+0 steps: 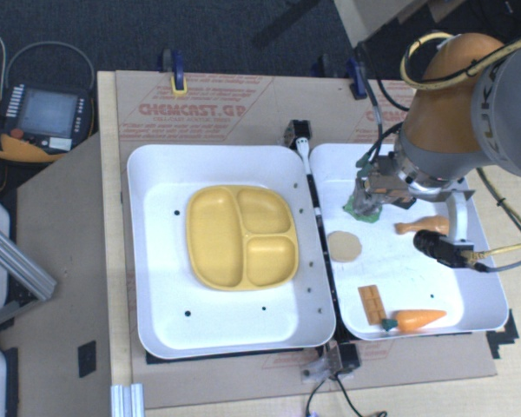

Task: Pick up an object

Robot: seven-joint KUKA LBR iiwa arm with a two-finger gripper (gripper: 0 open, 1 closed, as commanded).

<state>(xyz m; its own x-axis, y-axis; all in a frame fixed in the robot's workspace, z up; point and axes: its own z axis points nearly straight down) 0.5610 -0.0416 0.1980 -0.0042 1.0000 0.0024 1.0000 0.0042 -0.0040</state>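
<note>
In the right bin (pixel 495 307), the gripper (pixel 365 205) is down near the bin's upper left part, and a small green object (pixel 362 210) sits right at its tip, against the white floor. The green piece appears to lie directly under or between the fingertips, but the view is too coarse to settle whether the fingers close on it or merely touch it; how far apart they stand cannot be told either.

Other things lie in the same bin, apart from the gripper. A round tan cookie-like disc (pixel 345 247) rests just below the green object, near the bin's left wall. To the right, a small tan, drumstick-shaped toy (pixel 423 226) lies beside the arm's wrist. Along the bin's lower edge lie a brown wafer-like bar (pixel 372 303) and, just beside it, an orange toy carrot (pixel 416 319) with a green top.

The left bin (pixel 156 233) holds a yellow divided plate (pixel 241 236) with three compartments, lying flat in its middle, well apart from the gripper.
</note>
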